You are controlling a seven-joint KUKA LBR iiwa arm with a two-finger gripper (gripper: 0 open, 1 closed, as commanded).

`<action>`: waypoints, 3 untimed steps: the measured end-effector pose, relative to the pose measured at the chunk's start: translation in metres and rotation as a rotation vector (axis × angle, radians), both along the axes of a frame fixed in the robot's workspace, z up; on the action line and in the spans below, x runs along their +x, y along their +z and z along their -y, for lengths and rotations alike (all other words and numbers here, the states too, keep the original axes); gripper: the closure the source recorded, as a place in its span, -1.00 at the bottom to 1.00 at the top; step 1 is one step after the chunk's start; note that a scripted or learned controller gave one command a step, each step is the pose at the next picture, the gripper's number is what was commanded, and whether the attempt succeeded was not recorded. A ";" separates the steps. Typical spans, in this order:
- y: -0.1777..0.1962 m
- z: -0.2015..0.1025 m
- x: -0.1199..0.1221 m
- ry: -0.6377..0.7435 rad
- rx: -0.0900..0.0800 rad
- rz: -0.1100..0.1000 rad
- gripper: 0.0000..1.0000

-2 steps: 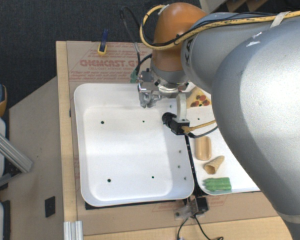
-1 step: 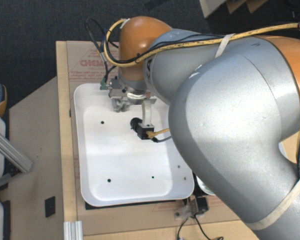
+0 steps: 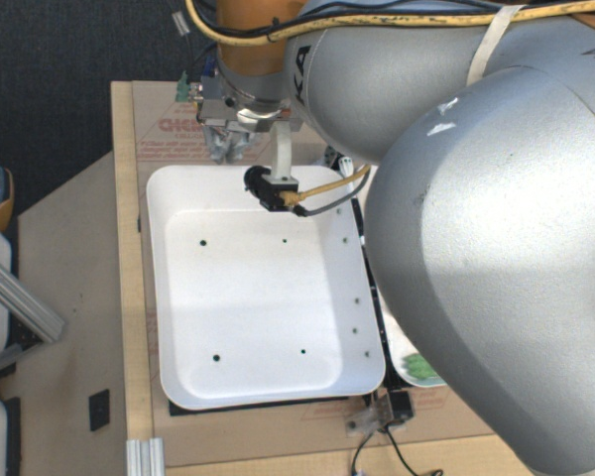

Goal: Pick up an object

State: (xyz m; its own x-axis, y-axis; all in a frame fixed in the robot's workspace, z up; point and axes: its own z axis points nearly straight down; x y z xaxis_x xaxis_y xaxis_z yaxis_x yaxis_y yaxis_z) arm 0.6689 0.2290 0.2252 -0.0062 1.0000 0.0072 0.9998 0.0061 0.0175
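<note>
The grey arm (image 3: 476, 226) is the biggest thing here. It covers everything to the right of the left bin (image 3: 164, 266) and sweeps across beyond the bin's far rim. A yellow cable (image 3: 377, 20) runs along its upper side. The brown table (image 3: 129, 296) carries the left bin and shows as a bare strip along the bin's left and near sides, with faint red print just beyond its far left corner. The left bin is a shallow white tray with rounded corners and a few small dark dots on its floor. The right bin (image 3: 401, 353) shows as a narrow white sliver just past the left bin's near right corner, and the arm hides the remainder. The orange band (image 3: 263, 13) sits above the wrist, beyond the left bin's far rim. Below it the tool (image 3: 251, 153) hangs at the middle of that far rim. From this slant I cannot tell whether it is released or clenched, and nothing can be made out in its grasp. A small black part (image 3: 268, 188) with a tan lead hangs just inside the far rim, over the bin's floor. A small green object (image 3: 417, 369) lies in the sliver of the right bin, near the left bin's near right corner and well apart from the tool.
</note>
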 end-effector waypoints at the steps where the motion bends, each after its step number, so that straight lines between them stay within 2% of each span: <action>1: 0.027 0.003 -0.070 -0.004 -0.006 -0.020 1.00; 2: -0.076 0.005 -0.010 -0.006 -0.008 -0.019 1.00; 3: 0.105 0.004 0.000 -0.004 -0.001 0.003 1.00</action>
